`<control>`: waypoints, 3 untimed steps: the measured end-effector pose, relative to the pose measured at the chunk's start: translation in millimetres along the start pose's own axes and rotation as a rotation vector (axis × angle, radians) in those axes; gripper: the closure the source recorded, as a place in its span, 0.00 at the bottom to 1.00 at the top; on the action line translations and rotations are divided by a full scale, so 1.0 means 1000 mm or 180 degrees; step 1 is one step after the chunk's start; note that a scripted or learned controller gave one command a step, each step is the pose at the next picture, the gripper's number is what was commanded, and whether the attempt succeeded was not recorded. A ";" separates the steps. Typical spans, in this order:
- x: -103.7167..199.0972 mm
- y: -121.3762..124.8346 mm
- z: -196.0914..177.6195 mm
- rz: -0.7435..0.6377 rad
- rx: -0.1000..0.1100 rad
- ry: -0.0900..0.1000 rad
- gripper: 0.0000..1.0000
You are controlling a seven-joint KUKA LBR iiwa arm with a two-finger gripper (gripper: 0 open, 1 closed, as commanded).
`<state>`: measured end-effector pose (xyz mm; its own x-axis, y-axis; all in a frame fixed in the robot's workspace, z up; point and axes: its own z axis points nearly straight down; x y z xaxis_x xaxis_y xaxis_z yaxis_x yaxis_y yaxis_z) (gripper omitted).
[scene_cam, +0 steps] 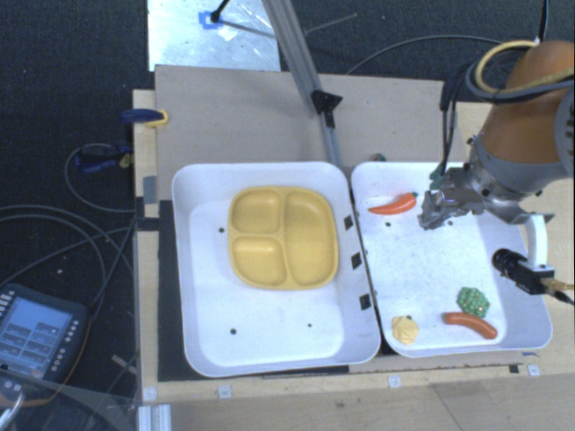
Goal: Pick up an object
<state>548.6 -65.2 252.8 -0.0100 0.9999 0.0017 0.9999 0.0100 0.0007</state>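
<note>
In the right bin (422, 281) lie a toy orange carrot (393, 206) near the back left, a green broccoli piece (473, 301), a red-orange sausage (469, 324) at the front right, and a small yellow lump (405, 329) at the front left. My gripper (436, 215) hangs over the back of this bin, just right of the carrot's tip. It is close to the carrot, and nothing shows between its fingers. The orange-banded arm comes in from the right.
The left bin (202, 330) holds a yellow divided plate (283, 238). A slanted metal pole (305, 57) with a clamp crosses the bench behind the bins. Cables and a teach pendant (36, 326) lie off the bench at the left.
</note>
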 end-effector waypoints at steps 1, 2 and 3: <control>0.051 0.001 0.000 -0.0005 -0.0002 0.0002 1.00; 0.108 -0.016 0.014 -0.0005 0.0005 0.0003 1.00; 0.163 -0.023 0.020 -0.0005 0.0004 0.0002 1.00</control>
